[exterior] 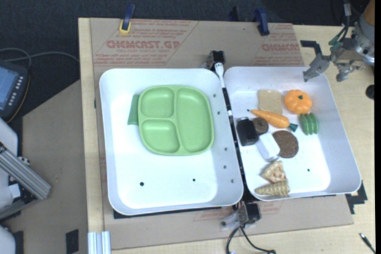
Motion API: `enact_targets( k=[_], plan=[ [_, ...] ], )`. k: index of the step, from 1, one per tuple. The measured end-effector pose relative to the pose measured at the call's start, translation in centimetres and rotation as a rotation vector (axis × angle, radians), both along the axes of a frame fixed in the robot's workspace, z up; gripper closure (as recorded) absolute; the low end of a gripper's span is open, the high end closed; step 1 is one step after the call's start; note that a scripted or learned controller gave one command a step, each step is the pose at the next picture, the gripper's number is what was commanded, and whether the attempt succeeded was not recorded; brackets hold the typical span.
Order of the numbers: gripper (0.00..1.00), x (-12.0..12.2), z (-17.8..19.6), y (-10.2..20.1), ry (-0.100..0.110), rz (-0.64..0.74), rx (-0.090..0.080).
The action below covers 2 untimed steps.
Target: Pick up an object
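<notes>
Hovering above the far right corner of the right bin [339, 146], my pincer [329, 68] hangs spread wide with nothing between its fingers, so the pick is not yet begun; everything is left to do. Below me in that bin lie a toy pumpkin [297, 102], a carrot [271, 118], a green pepper [308, 124], a tan cracker [269, 100], a brown cookie [286, 144] and other small pieces. The left bin [119, 187] holds a green divided plate [175, 120].

Glossy plastic green tray [176, 119] & white bins [119, 175] — matt cardboard sheet [178, 38] underneath.
</notes>
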<state>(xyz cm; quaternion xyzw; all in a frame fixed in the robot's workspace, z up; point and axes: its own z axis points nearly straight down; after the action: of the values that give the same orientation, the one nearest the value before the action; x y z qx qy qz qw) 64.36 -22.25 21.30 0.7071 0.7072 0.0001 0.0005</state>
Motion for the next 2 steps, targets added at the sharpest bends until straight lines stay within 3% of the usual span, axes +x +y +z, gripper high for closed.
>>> enact_targets(
  k=[2],
  plan=[
    [0.00,-1.8,-10.0,0.7,0.006,0.000,0.002]
  ],
)
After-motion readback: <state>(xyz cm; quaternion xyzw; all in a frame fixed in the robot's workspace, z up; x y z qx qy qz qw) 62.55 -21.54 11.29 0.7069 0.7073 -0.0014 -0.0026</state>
